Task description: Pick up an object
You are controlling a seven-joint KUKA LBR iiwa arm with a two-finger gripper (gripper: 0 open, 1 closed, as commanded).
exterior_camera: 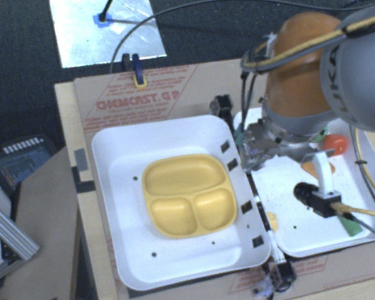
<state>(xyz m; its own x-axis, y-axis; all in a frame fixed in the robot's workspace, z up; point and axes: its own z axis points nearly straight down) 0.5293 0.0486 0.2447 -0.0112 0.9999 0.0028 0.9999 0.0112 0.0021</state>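
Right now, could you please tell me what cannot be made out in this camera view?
Camera view:
gripper: blurred, low by the bins' divide; whether it holds anything is unclear.
right bin: much of its floor is hidden under the arm.
red-orange object: partly covered by the arm; identity unclear.
green object: too small to identify.

We see a yellow divided plate (188, 203) of smooth, faintly glossy plastic lying in a left bin (119, 172) of smooth white plastic. The cardboard sheet (163, 92) beneath looks matt brown, and the foil sheet (80, 28) looks shiny and metallic.
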